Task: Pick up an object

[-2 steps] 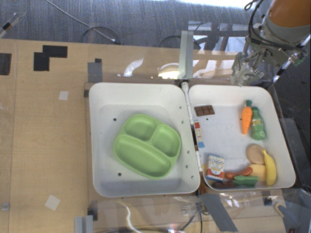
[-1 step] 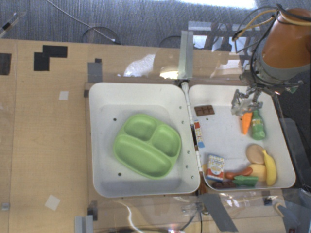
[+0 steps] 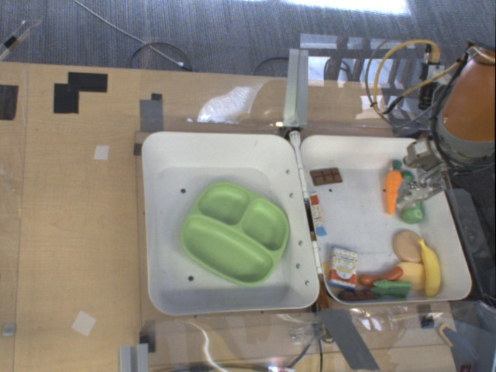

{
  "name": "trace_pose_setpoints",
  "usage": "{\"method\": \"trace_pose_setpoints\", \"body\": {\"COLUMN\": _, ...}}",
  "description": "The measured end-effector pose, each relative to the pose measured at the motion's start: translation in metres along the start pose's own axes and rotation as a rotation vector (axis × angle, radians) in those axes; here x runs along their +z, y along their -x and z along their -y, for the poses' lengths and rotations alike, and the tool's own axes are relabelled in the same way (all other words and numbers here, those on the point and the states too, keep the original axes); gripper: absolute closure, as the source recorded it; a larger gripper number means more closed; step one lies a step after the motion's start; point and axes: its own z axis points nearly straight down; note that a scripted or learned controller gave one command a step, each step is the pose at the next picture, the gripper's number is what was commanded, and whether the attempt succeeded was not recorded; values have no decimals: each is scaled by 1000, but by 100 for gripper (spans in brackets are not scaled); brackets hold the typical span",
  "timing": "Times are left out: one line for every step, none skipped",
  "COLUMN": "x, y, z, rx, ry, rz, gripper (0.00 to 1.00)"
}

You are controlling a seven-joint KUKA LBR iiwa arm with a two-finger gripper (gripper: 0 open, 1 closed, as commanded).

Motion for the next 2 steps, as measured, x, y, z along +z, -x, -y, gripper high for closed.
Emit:
{"method": "trace_pose_setpoints", "body": {"x": -90, "y": 62, "z": 15, "rx": 347, "ry": -8, "rz": 2, "gripper": 100}}
{"method": "trace_pose_setpoints", "body": {"x": -87, "y": 120, "z": -61, "rx": 320, "ry": -2, "rz": 2, "gripper": 100}}
